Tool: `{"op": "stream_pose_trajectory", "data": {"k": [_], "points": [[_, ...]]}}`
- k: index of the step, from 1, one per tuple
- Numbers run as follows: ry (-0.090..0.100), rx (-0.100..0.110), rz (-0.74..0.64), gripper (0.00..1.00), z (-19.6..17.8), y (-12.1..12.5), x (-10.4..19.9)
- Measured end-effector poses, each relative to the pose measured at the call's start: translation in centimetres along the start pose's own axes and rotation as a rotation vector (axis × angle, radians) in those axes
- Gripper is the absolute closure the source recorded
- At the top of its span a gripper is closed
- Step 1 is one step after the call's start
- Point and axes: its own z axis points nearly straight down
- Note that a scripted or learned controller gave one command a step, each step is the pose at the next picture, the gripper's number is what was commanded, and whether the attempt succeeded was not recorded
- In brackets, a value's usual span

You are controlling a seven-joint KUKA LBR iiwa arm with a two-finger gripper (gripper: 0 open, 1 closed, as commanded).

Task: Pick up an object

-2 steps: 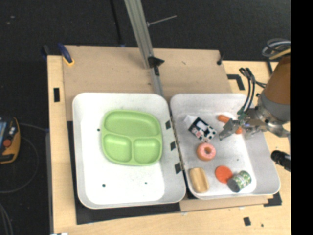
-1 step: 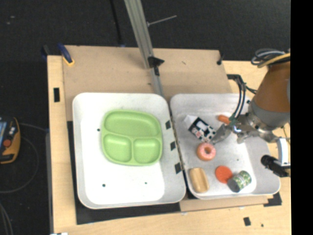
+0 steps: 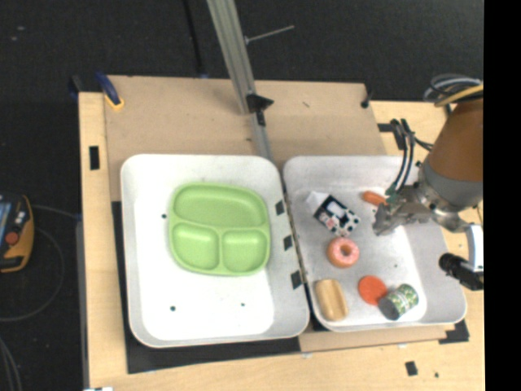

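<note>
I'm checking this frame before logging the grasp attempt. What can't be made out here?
- Gripper: too small and blurred in the camera view to tell how it stands.
- Orange piece: partly hidden by the gripper.
- Black-and-white object: too blurred to identify.
- Green can: label unreadable.

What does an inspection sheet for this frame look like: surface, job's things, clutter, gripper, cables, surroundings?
Surface: wooden bench bearing left bin and right bin.
Job's things: in the right bin, pink donut, bread roll, red disc, green can, black-and-white box, small orange piece.
Clutter: green divided plate in the left bin.
Gripper: gripper over the right bin; finger state unclear.
Cables: bundle along the arm.
Surroundings: dark floor, metal post, yellow-black device at left.
</note>
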Motion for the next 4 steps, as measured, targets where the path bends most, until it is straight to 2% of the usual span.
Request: {"op": "stream_pose_trajectory", "data": {"k": [1,2,3,4], "points": [[0.0,-0.003,-0.008,1.0,-5.4,0.2,-0.2],[0.001,0.006,-0.004,1.0,-2.8,0.2,-0.3],[0.003,0.001,-0.012,1.0,-4.4,1.6,4.9],[0.004,0.003,-0.013,1.0,-4.3,3.2,11.0]]}}
